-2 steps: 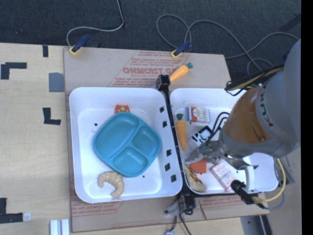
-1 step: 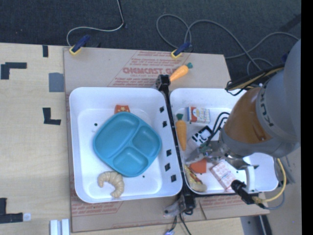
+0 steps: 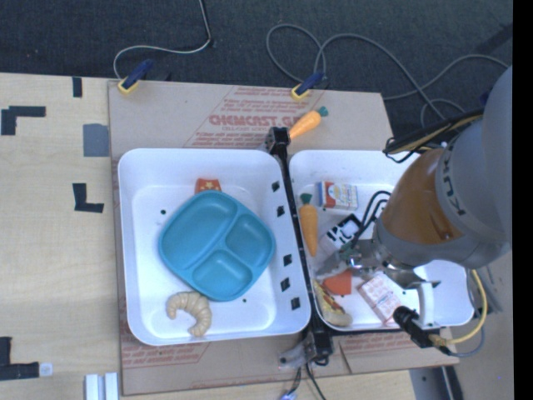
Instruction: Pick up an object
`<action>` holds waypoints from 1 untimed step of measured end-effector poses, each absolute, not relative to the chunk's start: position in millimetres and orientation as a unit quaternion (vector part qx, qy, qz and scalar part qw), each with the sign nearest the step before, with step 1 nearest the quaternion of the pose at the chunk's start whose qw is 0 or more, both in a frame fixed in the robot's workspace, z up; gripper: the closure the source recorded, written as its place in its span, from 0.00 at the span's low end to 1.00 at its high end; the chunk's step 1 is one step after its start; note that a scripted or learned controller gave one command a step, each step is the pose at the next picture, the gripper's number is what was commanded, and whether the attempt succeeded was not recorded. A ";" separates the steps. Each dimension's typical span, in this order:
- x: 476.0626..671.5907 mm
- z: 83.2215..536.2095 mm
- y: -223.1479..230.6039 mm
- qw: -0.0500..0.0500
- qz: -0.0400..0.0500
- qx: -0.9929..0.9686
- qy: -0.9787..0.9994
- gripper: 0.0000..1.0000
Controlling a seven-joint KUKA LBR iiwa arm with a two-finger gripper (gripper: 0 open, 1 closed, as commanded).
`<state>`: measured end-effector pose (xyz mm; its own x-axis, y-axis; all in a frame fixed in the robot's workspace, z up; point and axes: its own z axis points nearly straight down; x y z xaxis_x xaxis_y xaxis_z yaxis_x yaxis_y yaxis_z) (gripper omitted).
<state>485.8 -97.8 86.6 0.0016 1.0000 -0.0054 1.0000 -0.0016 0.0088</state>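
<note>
1. While the arm (image 3: 454,198) reaches in from the right, its grey body and orange band cover much of the right bin (image 3: 391,158); the gripper (image 3: 354,257) sits low over the bin's middle, among the clutter there.
2. Gripper state: cannot tell. The wrist hides the working end from above, and no object can be made out held in it.
3. Nearest objects to the gripper: a red-orange piece (image 3: 339,284) just below and left of it, and a pink-and-white packet (image 3: 379,297) just below and right of it. Contact with either cannot be judged.
4. A black-and-white item (image 3: 343,229) lies just above the gripper, partly under the arm.
5. A carrot (image 3: 310,227) lies lengthwise along the right bin's left wall, near the gripper but apart from it.
6. A small carton with an orange-and-white face (image 3: 336,195) lies in the upper part of the right bin, above the carrot.
7. A yellowish food item (image 3: 334,310) rests at the right bin's lower left corner, below the red-orange piece.
8. Left bin (image 3: 133,248): a blue divided tray (image 3: 217,245) sits in the centre, a croissant (image 3: 190,312) lies below it near the front wall, and a red-and-white item (image 3: 208,186) shows at the tray's upper edge, partly covered. All are well apart from the gripper.
9. A second carrot (image 3: 305,124) lies outside the bins on the cardboard sheet (image 3: 250,119), just above the divider between them.
</note>
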 end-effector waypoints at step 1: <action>485.9 86.5 -100.1 0.003 0.002 0.706 0.708 0.00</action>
